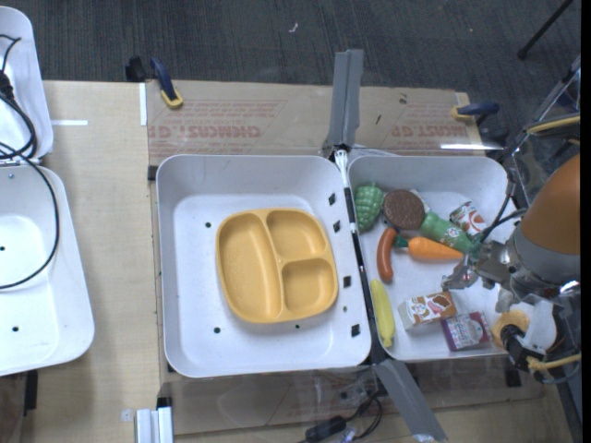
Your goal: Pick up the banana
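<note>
The banana (381,313) lies along the right bin's (434,166) left wall, to the left of the gripper (464,278); whether its claw is open cannot be told.

Even, bright, diffuse overhead light fills the scene. The two shallow white plastic bins (175,247) look slightly washed out, casting soft, faint shadows. Focus is moderate; fine detail is grainy, and the dark carpet (277,17) looks noisy.

I work in a robotics lab. My bench (102,109) is bare board with clamps (166,89) at its edge, two white bins (166,247), and loose black cables (28,137).
</note>
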Motion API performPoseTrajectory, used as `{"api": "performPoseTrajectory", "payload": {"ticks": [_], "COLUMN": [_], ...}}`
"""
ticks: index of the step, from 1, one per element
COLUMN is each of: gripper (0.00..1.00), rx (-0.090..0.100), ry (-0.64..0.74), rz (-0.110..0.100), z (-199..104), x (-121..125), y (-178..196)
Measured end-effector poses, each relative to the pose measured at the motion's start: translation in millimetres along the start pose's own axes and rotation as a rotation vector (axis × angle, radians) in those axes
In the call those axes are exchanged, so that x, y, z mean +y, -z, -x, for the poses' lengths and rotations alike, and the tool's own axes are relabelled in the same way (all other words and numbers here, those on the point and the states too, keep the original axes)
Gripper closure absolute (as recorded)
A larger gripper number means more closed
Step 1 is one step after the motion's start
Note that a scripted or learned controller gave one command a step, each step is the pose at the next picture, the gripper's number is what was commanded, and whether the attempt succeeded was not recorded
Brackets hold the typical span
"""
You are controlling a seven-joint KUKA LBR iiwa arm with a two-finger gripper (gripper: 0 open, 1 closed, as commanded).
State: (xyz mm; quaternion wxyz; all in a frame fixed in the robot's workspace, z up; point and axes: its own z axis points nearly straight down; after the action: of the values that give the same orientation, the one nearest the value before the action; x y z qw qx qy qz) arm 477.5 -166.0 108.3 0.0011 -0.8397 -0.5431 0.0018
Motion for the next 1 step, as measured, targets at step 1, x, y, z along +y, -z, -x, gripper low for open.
{"api": "performPoseTrajectory", "payload": {"ticks": [1], "gripper": [0.0], "rx": [0.0], "ry": [-0.026], "rz": [-0.002], "z": [-66.0], "x": [-30.1], "y": [-20.0]}}
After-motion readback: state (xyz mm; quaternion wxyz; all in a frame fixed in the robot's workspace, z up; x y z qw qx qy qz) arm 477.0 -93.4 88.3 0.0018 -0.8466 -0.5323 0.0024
